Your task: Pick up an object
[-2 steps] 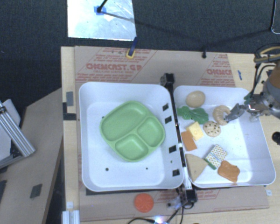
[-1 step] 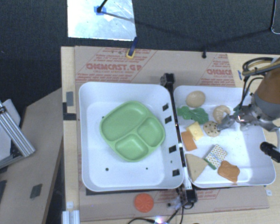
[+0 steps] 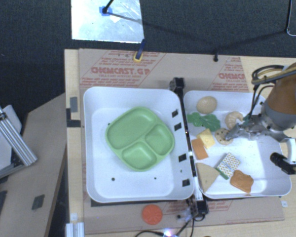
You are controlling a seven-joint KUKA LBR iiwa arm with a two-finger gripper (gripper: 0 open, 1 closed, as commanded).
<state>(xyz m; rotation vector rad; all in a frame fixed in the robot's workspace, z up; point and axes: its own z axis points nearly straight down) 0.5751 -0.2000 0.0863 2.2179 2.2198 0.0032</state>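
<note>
Fingers rest against round cracker in right bin; cannot tell whether they grip

1. I see the gripper low in the right bin, tips at a round cookie.
2. Left bin holds 1 green divided plate.

Left bin: green tray fills centre, margins open. Right bin: food pieces crowd left half, arm overhangs right; bare strip along near-right floor.
</note>
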